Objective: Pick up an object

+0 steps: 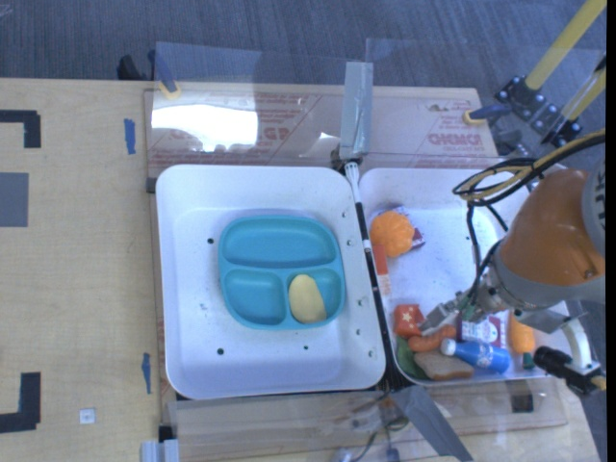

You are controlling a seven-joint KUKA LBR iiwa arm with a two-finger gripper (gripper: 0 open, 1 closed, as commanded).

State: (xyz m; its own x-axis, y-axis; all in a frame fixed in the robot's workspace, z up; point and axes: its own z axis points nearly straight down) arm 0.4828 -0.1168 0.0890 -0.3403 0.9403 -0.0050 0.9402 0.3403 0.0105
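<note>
At the near edge of the right bin (438, 227) lies a crowded heap: a brown flat piece like a slice of bread (445, 368) at the front, a blue bottle (478, 356) with a white cap lying on its side just behind it, and a green item (407, 360) wedged against the bin's near-left corner. Touching these are an orange carrot-like piece (430, 341), a small red block (408, 318) and a white and red packet (480, 331). A small orange item (522, 339) sits at the right of the heap, partly hidden under the arm. Farther back, apart from the heap, an orange round fruit (392, 232) rests by the divider with a scrap of red packaging beside it.

The left bin (183, 258) holds a blue divided tray (274, 246); a yellow lemon-shaped thing (307, 298) lies in the tray's near-right compartment.

The arm (553, 239) comes in from the right, its orange band over the right bin's right side, black cables looping above it. It points down and to the left, with the gripper (464, 311) low over the heap, just above the packet and carrot piece. A grey finger (444, 311) juts left toward the red block. The clutter and the wrist hide how far apart the fingers stand, so I cannot tell, nor whether anything lies between them.
</note>
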